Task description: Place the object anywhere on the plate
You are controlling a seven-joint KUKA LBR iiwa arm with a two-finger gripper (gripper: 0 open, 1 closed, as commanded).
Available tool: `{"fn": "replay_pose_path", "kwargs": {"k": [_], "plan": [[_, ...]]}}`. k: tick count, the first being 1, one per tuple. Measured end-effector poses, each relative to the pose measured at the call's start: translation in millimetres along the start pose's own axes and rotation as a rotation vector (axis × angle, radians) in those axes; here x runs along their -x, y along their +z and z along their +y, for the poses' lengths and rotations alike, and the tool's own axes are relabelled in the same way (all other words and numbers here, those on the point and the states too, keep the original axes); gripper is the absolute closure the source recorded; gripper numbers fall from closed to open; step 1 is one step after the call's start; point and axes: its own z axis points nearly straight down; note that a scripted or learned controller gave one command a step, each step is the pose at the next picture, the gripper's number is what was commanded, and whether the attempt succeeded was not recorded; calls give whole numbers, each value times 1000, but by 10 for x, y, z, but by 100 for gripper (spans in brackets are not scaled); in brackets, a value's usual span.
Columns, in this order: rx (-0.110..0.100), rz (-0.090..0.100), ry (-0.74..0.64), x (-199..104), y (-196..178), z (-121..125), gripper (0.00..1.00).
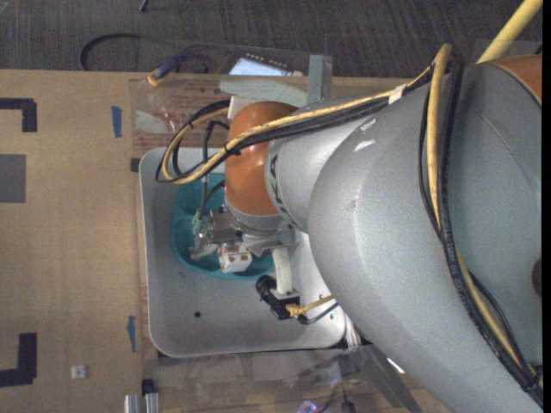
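One white bin [172,317] holds teal plate [183,231]; tool [207,241] above plate.

one camera looks steeply down, close above the bin [164,317].

Dim, soft and grainy throughout, with pale glare on the grey arm [387,231] and faint shadows.

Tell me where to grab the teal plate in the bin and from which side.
Judging from this view, take the teal plate by its exposed left rim, coming from above with one finger inside and one outside the edge. It lies flat in the white bin, so only the thin raised rim offers a pinch. The arm's orange band and gripper cover its right part, leaving the left arc reachable.
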Motion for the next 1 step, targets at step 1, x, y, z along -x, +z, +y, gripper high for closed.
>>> {"fn": "replay_pose_path", "kwargs": {"k": [1], "plan": [[-6,-2,98,197,-838,302,0]]}}
